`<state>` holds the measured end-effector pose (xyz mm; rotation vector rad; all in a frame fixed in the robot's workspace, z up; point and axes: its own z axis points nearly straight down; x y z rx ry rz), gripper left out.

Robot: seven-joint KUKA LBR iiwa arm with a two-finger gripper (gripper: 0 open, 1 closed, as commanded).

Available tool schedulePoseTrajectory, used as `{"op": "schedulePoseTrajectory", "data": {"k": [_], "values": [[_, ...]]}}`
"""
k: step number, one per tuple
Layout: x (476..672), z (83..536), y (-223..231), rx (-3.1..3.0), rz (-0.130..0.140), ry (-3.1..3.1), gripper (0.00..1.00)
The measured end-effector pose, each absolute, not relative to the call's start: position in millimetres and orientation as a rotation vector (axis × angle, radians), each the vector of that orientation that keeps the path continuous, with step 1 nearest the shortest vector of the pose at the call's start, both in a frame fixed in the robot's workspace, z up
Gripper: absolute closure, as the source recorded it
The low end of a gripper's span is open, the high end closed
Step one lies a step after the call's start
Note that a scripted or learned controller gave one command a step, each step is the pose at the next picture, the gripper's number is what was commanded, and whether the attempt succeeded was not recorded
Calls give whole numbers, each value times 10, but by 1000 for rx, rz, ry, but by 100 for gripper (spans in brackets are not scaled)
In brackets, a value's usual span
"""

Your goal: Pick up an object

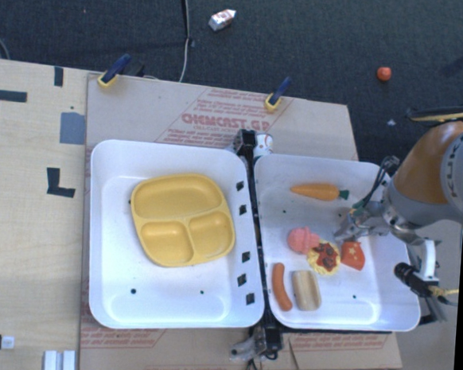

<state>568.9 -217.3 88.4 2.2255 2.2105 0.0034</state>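
The right bin (365,310) holds several toy foods. An orange carrot (317,192) lies near its back. A pink lump (302,240) sits mid-bin, with a yellow and red piece (324,258) and a red piece (353,255) just right of it. A sausage (281,286) and a tan bun (306,291) lie near the front. My gripper (351,227) hangs low over the right bin, just above and behind the red piece, between it and the carrot. Nothing shows in its grasp.
The left bin (103,290) holds a yellow divided plate (182,219). A black divider with clips (248,221) runs between the bins. The grey arm (431,188) fills the right side. Blue and yellow clamps (113,73) pin the cardboard at the back.
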Motion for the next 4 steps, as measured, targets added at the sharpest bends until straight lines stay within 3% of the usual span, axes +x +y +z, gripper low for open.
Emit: {"op": "schedulePoseTrajectory", "data": {"k": [1, 2, 3, 4], "values": [[6439, 868, -1755, 2210, 5, 2224, 0], [6609, 832, -1769, 2249, -45, 2242, 0], [5853, 881, -1680, 2219, 4, 2215, 0], [6581, 866, -1216, 2211, 6, 2227, 0]]}}
